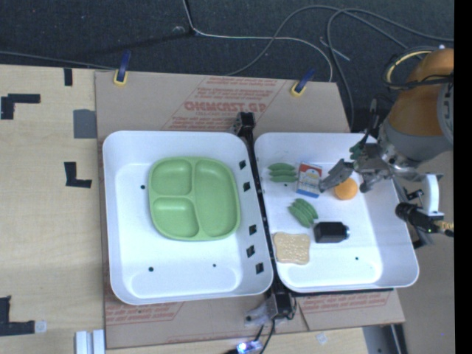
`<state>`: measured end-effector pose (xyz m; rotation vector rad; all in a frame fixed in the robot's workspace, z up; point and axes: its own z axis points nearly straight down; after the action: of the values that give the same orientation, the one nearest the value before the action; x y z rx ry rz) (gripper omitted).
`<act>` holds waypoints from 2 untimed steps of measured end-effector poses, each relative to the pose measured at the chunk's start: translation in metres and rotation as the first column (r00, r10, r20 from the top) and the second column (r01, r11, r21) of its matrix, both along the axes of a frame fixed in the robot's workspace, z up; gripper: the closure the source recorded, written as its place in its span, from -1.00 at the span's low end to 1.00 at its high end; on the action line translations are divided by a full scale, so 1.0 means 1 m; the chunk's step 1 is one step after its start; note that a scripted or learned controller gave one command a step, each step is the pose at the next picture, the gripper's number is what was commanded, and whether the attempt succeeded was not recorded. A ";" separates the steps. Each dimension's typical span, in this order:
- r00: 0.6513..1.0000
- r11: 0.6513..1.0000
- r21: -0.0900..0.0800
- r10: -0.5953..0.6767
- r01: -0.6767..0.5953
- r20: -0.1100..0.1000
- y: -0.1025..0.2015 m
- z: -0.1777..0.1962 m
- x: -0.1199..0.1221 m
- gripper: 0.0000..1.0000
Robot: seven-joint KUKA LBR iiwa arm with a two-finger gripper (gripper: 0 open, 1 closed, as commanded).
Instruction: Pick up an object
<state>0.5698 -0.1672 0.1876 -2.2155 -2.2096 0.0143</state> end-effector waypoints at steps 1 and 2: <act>1.000 1.000 -0.003 0.004 -0.004 0.014 0.000 0.008 0.003 -1.00; 1.000 1.000 -0.002 0.003 -0.003 0.008 -0.002 -0.053 -0.006 -1.00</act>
<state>0.5640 -0.1693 0.1347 -2.2171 -2.2178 0.0077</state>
